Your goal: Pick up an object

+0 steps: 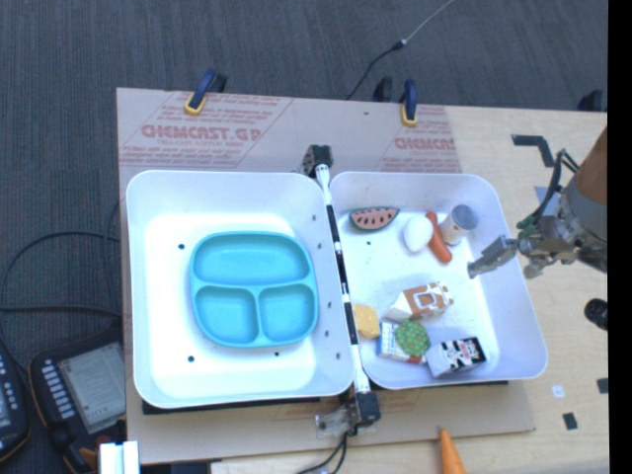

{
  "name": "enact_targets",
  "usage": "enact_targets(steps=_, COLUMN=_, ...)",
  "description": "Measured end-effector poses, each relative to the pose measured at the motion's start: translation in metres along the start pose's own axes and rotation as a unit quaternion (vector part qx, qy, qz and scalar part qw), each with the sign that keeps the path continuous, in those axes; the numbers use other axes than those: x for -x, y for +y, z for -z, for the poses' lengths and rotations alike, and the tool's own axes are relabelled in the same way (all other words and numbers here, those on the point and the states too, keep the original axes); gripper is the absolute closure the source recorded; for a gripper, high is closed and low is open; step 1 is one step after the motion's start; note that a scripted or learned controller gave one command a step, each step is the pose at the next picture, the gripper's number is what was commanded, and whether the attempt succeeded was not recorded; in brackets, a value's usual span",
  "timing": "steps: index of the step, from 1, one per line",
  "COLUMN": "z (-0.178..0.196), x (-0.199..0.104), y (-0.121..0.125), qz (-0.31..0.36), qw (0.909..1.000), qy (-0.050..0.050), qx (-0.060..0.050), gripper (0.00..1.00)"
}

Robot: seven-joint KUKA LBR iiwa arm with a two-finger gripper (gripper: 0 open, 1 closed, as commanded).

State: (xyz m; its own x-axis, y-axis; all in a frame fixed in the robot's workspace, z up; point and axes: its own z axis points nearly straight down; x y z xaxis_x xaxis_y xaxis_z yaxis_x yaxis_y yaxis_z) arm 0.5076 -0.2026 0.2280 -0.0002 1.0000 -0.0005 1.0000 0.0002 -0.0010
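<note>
An orange carrot-shaped tip [449,451] lies on the pale bench board [494,433] at the near edge, at about 6 o'clock from the right-hand shallow white bin [528,309]. Inside that bin, nearest the viewer, a small black-and-white carton [457,355] rests at 5 o'clock, just beside a red-and-white packet topped by a green round piece [406,340]. A yellow round biscuit-like piece [366,321] sits at 7 o'clock against the dividing rim, near a small brown-and-white house-shaped carton [426,301] at the bin's middle. Farther back, an orange carrot-like stick [438,238] touches a white egg-shaped item [417,232] and a small jar with a bluish lid [458,220]; a watermelon slice toy [374,217] lies at 11 o'clock. The left-hand white bin [158,363] holds a turquoise three-compartment plastic tray [254,287]. At 3 o'clock, the grey two-finger gripper [491,258] hangs over the right bin's rim, well apart from the toys; whether its jaws are spread or pressed together cannot be told. At the board's far edge sit two blue-and-yellow clamps [203,91].
</note>
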Motion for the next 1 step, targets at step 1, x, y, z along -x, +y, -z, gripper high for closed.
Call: enact_targets(steps=1, z=-0.1073, x=-0.0775, y=0.0163, qz=0.000, qw=1.0000, qy=0.000, qx=0.003, gripper=0.00)
